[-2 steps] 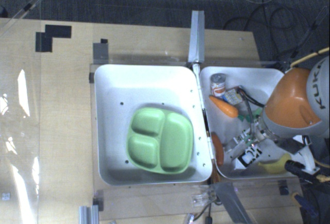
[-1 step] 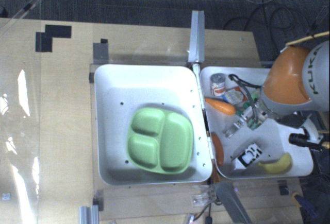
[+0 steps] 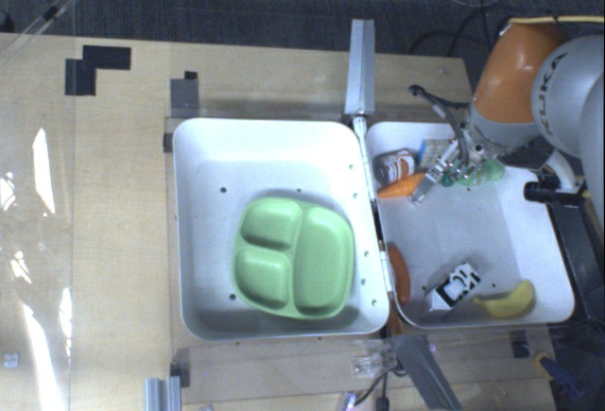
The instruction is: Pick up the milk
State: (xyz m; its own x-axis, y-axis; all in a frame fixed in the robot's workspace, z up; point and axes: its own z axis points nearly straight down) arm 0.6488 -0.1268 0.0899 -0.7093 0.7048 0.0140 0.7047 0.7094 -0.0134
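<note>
The milk [image 3: 456, 286] is a small white carton with black markings. It lies tilted near the front of the right bin [image 3: 529, 239], just left of a banana [image 3: 506, 300]. My gripper [image 3: 438, 175] hangs low over the far part of that same bin, between a carrot [image 3: 400, 188] and a green bottle [image 3: 478, 174]. It is well behind the milk and apart from it. Nothing is visibly held.
A red-and-white can [image 3: 394, 163] lies in the right bin's far left corner. A reddish sausage [image 3: 400, 273] rests along that bin's left wall. The left bin [image 3: 198, 211] holds a green divided plate [image 3: 295, 256]. A metal rail [image 3: 360, 69] stands behind the bins.
</note>
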